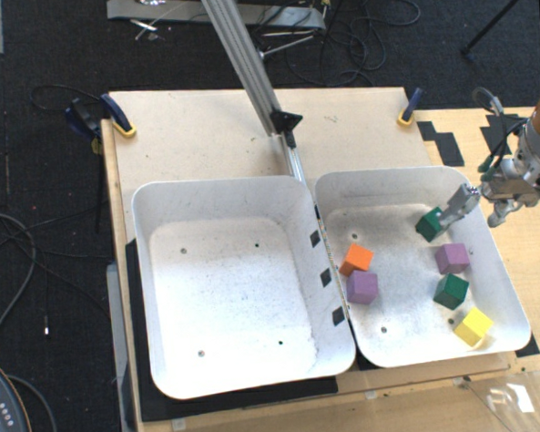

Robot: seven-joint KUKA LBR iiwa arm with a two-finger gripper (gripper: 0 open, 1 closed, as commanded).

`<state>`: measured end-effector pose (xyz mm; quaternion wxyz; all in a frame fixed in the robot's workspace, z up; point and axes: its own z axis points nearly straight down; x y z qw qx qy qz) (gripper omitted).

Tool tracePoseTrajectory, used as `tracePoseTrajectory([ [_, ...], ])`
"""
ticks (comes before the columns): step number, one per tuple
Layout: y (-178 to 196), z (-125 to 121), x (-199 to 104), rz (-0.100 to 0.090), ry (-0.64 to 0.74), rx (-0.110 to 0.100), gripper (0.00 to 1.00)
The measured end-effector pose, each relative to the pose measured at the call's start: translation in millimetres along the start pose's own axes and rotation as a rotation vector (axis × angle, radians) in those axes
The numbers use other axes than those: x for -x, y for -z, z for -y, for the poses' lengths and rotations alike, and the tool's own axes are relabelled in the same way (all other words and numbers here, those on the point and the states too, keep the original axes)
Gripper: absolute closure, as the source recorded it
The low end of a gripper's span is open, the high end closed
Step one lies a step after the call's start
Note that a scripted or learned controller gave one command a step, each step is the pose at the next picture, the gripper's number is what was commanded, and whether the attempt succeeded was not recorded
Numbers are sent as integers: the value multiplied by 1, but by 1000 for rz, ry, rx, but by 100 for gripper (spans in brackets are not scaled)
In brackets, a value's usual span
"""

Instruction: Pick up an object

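Note:
The right bin [391, 187] holds several small blocks. An orange cube [356, 258] and a purple cube [362, 287] lie near its left wall. Another purple cube [451, 258], a dark green cube [452, 291] and a yellow cube [474, 326] lie on its right side. A second green block [427, 225] sits near the far right. My gripper [475, 213] hangs over the bin's right rim and is open. The tip of its left finger [458, 204] meets the green block in the view, but the block is outside the gap and nothing is between the fingers.
The left bin [154, 263] stands beside the right one, their walls meeting in the middle. A slanted metal pole [247, 61] rises from the back of the bench. Yellow clamps [118, 119] grip the board's far corners.

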<state>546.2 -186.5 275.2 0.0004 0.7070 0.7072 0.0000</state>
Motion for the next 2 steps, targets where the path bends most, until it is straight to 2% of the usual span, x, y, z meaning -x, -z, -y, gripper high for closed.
tracePoseTrajectory([
  [1,-148,43,22,7,-3,9,0],
  [2,-180,-34,30,2,4,4,0],
])
